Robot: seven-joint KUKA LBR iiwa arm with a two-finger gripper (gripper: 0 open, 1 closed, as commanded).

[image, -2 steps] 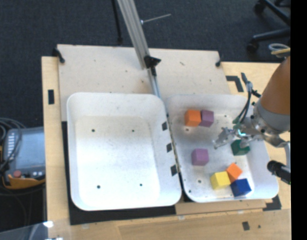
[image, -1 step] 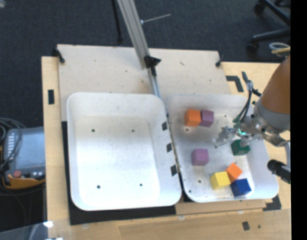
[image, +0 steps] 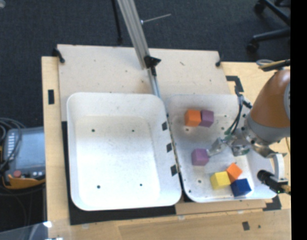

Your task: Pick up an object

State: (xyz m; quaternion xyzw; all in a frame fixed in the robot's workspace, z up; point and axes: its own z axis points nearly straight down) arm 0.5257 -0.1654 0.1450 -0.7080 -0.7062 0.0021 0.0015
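Several cubes lie in the right bin [image: 193,196]. An orange cube [image: 193,118] and a purple cube [image: 207,118] touch side by side near the back. A second purple cube [image: 200,157] sits alone mid-bin. A yellow cube [image: 220,179], a small orange cube [image: 234,171] and a blue cube [image: 240,187] cluster at the front right. My gripper [image: 215,147] reaches in from the right, low over the bin, its tip just right of and slightly above the lone purple cube. I see nothing held in it.
The left bin [image: 76,109] stands beside the right one, their walls meeting at about mid-view. A slanted metal rail [image: 136,29] crosses the back of the bench. The orange-banded arm [image: 271,104] covers the right bin's right side.
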